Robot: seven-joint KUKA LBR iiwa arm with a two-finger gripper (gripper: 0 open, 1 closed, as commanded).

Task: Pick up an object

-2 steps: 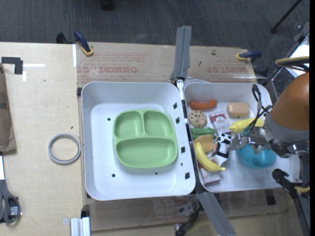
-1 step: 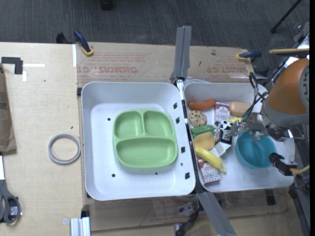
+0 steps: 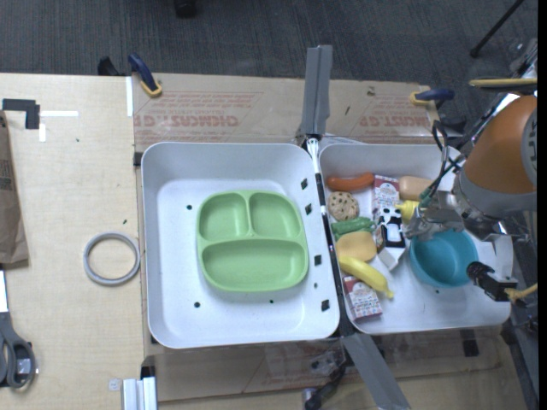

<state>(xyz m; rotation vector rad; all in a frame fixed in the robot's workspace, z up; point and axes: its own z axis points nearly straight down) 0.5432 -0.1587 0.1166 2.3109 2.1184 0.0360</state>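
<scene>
The right bin (image 3: 444, 313) holds a heap of toy food: an orange sausage (image 3: 351, 181), a cookie (image 3: 343, 204), a green pod (image 3: 352, 225), a yellow lump (image 3: 357, 246), a banana (image 3: 367, 274), a red carton (image 3: 365, 302), a black-and-white box (image 3: 391, 221) and a blue bowl (image 3: 443, 260). My gripper (image 3: 426, 216) hangs low over the bin's middle, just above the bowl's far-left rim and beside a small yellow piece (image 3: 408, 209). The wrist hides what lies directly beneath it. I see nothing held.
The left bin (image 3: 154, 229) carries a green divided plate (image 3: 252, 240). On the bench to the left lie a tape ring (image 3: 112, 257) and scissors (image 3: 15, 361). Blue clamps (image 3: 145, 73) hold cardboard behind the bins. A metal bar (image 3: 318, 92) stands between the bins.
</scene>
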